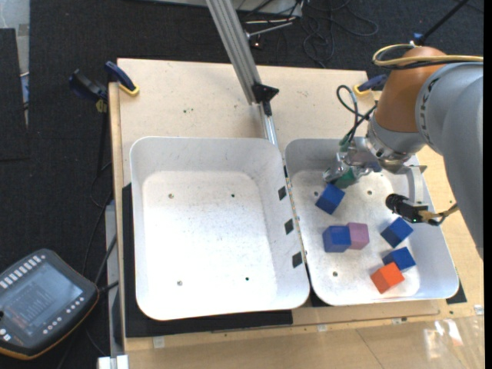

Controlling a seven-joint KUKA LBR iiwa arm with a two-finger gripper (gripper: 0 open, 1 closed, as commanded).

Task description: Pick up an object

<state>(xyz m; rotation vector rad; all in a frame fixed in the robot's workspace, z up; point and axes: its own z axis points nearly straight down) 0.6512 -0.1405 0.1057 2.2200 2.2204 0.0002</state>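
Several blocks lie in the right bin [347,280]. A blue block [330,198] sits near its back left. Toward the middle, a second blue block [336,238] touches a pink block [358,235]. Further right are a third blue block [397,231], a smaller blue one [403,258] and an orange block [387,277]. My gripper [343,175] hangs over the bin's back part, just above and right of the first blue block. The wrist and its teal parts hide the tips.
The left bin [140,157] lies beside the right one. A slanted metal pole [234,41] ends at the bench behind the bins. A blue and yellow clamp [121,78] grips the bench's back left corner. A teach pendant [37,302] lies on the floor at lower left.
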